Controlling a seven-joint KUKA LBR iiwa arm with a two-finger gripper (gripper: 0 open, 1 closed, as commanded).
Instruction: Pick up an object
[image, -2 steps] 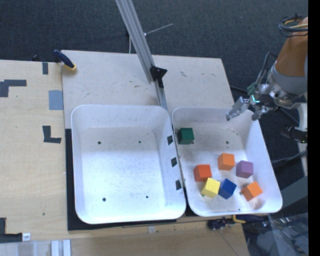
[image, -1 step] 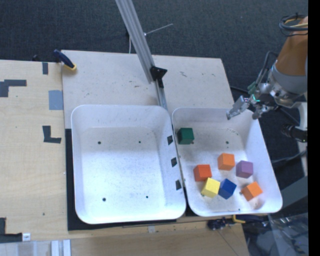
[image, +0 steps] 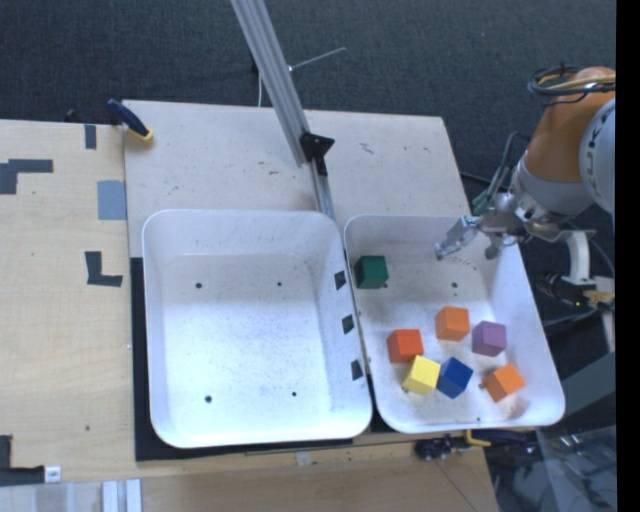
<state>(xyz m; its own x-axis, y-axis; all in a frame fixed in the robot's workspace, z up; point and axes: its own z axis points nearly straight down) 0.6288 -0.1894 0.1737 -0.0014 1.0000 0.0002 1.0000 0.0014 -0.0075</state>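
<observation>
In the right bin, reading from the near rim back toward the gripper, I see this:
Near cluster: an orange cube (image: 505, 381), a blue cube (image: 455, 376) and a yellow cube (image: 422, 374), well short of the gripper on its near side.
Middle row: a purple cube (image: 488, 337), a second orange cube (image: 452, 322) and a red-orange cube (image: 404, 345), nearer the fingers but apart from them.
Green cube (image: 372, 271): off to the gripper's left, alone.
Gripper (image: 468, 236): over the far right part of the right bin (image: 420, 232); I see its fingers spread, nothing between them.
Left bin (image: 245, 330): further left of the gripper.
Arm (image: 570, 140): behind the gripper, orange band showing.
</observation>
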